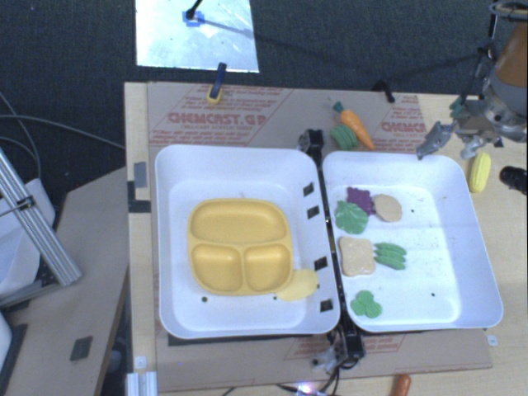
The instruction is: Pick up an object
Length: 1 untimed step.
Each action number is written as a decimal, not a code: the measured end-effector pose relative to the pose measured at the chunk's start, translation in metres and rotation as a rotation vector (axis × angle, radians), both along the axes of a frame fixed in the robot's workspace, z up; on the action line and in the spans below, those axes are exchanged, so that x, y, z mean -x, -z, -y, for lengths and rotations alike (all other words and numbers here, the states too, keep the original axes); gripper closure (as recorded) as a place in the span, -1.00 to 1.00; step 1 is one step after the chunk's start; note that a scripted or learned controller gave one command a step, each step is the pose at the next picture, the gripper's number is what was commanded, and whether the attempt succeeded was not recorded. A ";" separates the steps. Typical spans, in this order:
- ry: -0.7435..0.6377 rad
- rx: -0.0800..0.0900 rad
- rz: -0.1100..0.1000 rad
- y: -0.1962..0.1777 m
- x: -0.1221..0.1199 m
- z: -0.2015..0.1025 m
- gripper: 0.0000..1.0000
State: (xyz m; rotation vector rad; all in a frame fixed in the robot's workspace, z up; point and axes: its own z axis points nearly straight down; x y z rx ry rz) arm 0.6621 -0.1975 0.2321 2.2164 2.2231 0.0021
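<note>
My gripper [450, 144] hangs above the far right corner of the right bin [462, 246], its two fingers spread open with nothing between them. Toy foods lie in that bin: a purple piece [359, 196], a tan round piece [387, 208], a green leafy piece [351, 218], a toast slice [357, 256], green beans [390, 255] and a small green piece [365, 304]. All of them sit left of and nearer than the gripper.
The left bin [173, 180] holds a yellow divided plate [240, 246] and a yellow lump [298, 285]. Outside the bins lie a carrot [356, 126], a green piece [342, 137] and a yellow corn [478, 172] just right of the gripper.
</note>
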 end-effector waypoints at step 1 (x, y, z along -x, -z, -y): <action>0.002 -0.001 -0.006 0.077 -0.006 0.009 -1.00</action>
